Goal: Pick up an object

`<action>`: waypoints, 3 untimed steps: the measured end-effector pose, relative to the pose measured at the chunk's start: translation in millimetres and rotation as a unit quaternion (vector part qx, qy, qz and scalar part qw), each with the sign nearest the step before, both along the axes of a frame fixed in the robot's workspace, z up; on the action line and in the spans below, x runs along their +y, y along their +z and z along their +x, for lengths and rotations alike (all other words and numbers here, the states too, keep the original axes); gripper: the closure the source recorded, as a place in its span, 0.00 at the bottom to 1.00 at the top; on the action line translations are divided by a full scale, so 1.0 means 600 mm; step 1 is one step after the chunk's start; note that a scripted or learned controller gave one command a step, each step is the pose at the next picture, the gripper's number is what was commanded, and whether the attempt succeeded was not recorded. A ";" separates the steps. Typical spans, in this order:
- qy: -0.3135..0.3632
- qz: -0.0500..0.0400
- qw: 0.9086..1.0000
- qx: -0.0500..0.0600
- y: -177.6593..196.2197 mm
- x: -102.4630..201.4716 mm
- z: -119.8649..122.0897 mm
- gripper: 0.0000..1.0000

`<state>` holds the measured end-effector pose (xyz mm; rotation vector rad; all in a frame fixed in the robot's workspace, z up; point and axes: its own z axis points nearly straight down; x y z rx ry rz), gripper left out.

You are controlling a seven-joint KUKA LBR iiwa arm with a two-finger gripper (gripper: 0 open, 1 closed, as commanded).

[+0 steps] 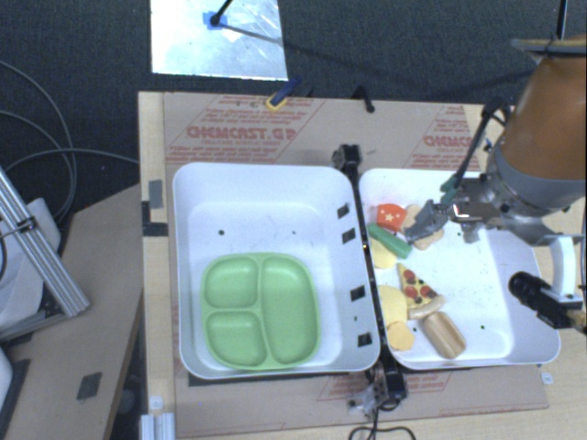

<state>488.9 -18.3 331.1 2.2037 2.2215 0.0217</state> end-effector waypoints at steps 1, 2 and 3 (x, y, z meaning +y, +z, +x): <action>-0.003 0.000 1.000 0.013 -0.201 0.048 -0.005 0.00; 0.003 0.001 1.000 0.009 -0.252 0.270 0.017 0.00; 0.000 0.000 1.000 0.012 -0.343 0.345 -0.007 0.00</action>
